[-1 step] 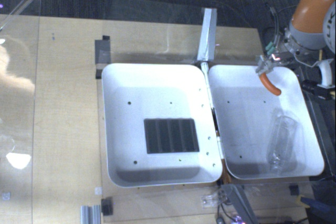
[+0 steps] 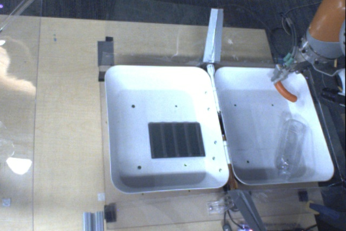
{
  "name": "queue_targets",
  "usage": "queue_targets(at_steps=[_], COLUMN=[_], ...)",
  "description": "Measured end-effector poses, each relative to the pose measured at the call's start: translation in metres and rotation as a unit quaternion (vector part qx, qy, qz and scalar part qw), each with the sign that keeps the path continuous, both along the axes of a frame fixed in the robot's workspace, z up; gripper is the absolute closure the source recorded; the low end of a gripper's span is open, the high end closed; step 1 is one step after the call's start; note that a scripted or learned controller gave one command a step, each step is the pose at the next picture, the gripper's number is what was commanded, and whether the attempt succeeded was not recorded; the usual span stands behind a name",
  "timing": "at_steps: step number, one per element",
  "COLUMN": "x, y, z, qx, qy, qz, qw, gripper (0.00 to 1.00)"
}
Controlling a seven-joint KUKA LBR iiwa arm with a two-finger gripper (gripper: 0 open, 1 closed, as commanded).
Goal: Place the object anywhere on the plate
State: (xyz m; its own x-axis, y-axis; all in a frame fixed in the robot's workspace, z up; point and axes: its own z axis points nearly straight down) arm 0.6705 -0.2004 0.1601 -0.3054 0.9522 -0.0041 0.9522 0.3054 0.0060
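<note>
The wood surface (image 2: 65, 116) holds two white bins side by side. The left bin (image 2: 121, 89) has the plate (image 2: 175, 139) lying flat in it, a dark square w/ ribs. The right bin (image 2: 243, 111) sits just beside the plate's bin, on the side where the arm (image 2: 328, 21) comes in. A clear bottle (image 2: 289, 146) lies in that right bin, far from the plate, about level w/ it. The small orange stick (image 2: 286, 91) looks like the thing to move. It is also in the right bin, far from the plate, up near the back corner. It lies on a slant: one end points back toward the gripper (image 2: 283, 72), the other end points away from the plate and down toward the bottle. The gripper hangs right at the stick's back end, touching it or v. close. It is too small and blurry to say how wide it is open, or if it has hold of the stick; can't tell. I think the big thing for the next move is this: the plate is a long way across from the stick, over the wall between the bins, so the stick must be held well first.
</note>
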Motion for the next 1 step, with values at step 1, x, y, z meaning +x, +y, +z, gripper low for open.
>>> queue_targets(at_steps=[1], x=[0.0003], y=[0.0356], z=[0.1214], qx=[-0.001], qy=[-0.002], qz=[0.092], qw=[0.9958], gripper=[1.0])
